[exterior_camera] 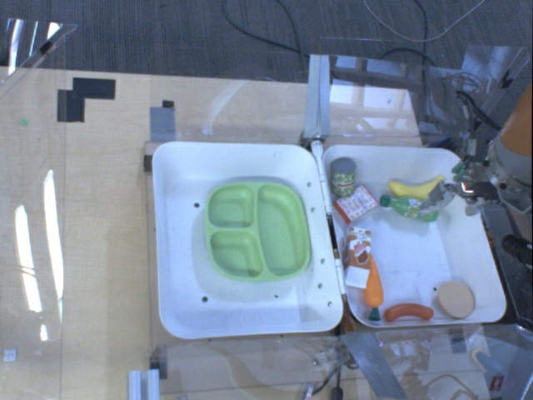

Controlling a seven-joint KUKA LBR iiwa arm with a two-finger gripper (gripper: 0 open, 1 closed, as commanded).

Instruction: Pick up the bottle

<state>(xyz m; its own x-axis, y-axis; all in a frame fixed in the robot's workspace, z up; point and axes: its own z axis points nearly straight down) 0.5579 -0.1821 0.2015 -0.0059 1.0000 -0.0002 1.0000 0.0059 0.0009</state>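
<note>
Sausage (408, 312), carrot (374, 286), bottle (410, 207) in right bin (475, 257), hand (463, 187) grip unclear

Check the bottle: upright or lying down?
Lying down. The green bottle rests on its side on the right bin floor, just below the banana.

Arm cut off at the right edge — gripper tips unclear

The grey KUKA arm with its orange band (518, 132) runs out of the picture at the right edge, so most of it is unseen. The two-finger gripper (460, 183) is small and cluttered — its finger spacing cannot be told. The green plastic bottle (410, 207) lies partly under the yellow banana (415, 187); its label is too small to read.
</note>
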